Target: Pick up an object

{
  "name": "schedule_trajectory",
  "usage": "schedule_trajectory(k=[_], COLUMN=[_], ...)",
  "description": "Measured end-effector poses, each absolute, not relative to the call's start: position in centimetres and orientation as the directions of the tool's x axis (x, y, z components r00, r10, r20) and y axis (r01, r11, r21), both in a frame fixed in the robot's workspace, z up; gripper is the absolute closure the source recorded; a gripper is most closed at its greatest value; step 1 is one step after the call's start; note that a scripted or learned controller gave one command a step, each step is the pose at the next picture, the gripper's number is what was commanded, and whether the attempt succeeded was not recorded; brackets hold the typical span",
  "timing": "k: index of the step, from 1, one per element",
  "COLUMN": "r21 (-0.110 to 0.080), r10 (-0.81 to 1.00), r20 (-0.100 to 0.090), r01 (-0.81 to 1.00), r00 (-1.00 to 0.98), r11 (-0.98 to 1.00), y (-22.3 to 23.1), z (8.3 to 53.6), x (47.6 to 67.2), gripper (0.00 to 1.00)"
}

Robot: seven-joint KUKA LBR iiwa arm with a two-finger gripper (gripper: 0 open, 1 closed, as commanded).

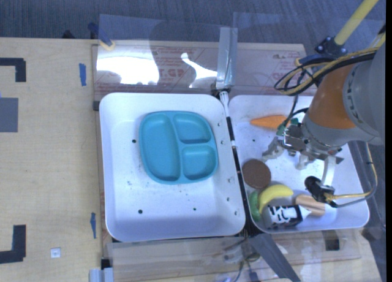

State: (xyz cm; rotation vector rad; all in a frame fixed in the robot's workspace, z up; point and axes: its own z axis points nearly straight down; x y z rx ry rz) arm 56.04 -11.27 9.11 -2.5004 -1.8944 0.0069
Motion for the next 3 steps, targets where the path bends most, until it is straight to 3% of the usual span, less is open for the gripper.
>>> schedule_trajectory(k=[1,2,3], r21=[-0.002,-0.015,-0.016], r10=[0.993,0.996,0.999], r20=[0.0,-0.002,-0.003], r01=[0.993,0.996,0.998], r00=[0.118,0.084,-0.054], r11=[-0.118,-0.084,0.054], y=[-14.3,-11.8,-12.1], z=[10.5,8.4,8.4], x=[61.8,66.3,66.3], gripper=[0.0,0.0,0.0])
